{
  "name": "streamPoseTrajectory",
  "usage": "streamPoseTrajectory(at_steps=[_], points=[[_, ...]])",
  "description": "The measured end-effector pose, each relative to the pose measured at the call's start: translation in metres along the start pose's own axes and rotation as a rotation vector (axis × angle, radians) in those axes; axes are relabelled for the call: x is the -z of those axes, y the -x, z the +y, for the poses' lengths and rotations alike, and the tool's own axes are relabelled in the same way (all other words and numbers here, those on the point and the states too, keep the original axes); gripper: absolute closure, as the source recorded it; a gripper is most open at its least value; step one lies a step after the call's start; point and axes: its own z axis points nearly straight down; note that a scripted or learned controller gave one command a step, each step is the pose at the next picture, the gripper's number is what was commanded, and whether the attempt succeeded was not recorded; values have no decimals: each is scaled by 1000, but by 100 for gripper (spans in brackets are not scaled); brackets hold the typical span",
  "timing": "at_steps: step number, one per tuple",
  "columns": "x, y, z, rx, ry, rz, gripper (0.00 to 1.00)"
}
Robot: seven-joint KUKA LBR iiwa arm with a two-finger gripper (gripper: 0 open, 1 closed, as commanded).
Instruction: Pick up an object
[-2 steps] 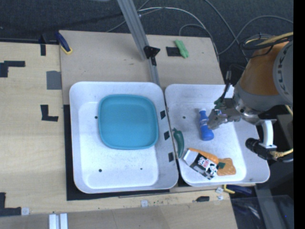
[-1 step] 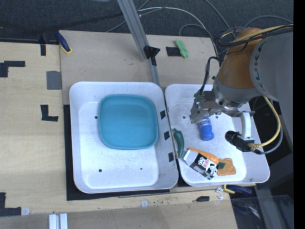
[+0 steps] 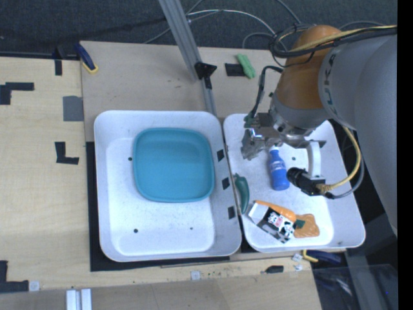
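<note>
Camera view: blue bottle (image 3: pixel 278 170) beside jaws (image 3: pixel 256 144).

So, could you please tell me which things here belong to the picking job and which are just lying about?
Belonging to the job:
gripper
blue bottle
green tool
orange and black packet
right bin

Just lying about:
teal plate in the left bin
green clip on the bench
cables
</note>
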Motion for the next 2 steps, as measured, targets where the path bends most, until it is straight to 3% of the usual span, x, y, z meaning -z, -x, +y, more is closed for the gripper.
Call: streamPoseTrajectory(at_steps=[2], points=[[10,-102,23,1,0,0,100]])
